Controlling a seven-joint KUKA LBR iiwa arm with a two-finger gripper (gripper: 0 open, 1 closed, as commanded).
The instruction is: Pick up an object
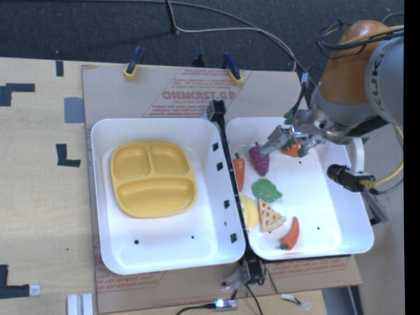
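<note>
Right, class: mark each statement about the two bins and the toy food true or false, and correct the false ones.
1. The yellow divided plate lies in the left bin. True.
2. The purple grapes lie in the left bin. False: they lie in the right bin.
3. The end effector hangs above the right bin. True.
4. The pizza slice sits on the yellow plate. False: it lies on the right bin's floor, beside the red chilli.
5. The carrot lies near the divider between bins. True.
</note>
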